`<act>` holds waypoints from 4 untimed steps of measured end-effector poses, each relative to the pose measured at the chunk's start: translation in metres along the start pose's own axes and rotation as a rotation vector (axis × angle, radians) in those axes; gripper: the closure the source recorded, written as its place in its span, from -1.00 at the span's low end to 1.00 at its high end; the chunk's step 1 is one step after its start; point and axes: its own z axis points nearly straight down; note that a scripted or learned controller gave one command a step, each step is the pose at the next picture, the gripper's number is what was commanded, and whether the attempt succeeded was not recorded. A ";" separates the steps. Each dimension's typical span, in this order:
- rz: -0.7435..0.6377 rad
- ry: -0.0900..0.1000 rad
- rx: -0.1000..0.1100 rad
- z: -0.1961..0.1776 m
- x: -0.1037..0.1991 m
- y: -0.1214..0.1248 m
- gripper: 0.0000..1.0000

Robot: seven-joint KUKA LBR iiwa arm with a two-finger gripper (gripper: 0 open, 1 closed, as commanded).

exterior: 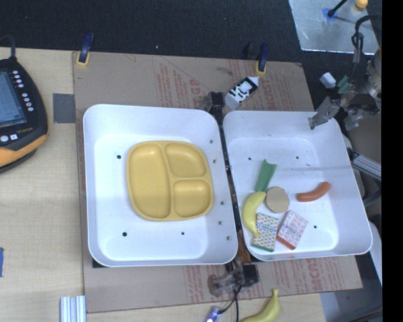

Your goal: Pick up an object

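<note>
The right bin (336,149) holds several small items. A green strip (265,174) lies near its middle, with a yellow banana (251,211) and a round tan disc (277,199) just below it. An orange-red sausage (313,192) lies to the right. A green-and-white packet (266,231) and a red-and-white packet (291,229) sit by the front wall. My gripper (330,109) hangs at the bin's far right corner, above its rim and apart from every item.
The left bin (101,180) carries a yellow divided plate (169,179). A teach pendant (10,116) lies at the far left. A second banana (265,308) rests in front of the bins, and a black-and-white object (242,91) behind them.
</note>
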 end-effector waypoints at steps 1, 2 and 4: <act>0.000 0.001 0.002 0.070 0.041 -0.084 -1.00; -0.003 0.001 0.003 0.165 0.102 -0.086 -1.00; 0.000 0.001 -0.001 0.154 0.077 -0.062 -1.00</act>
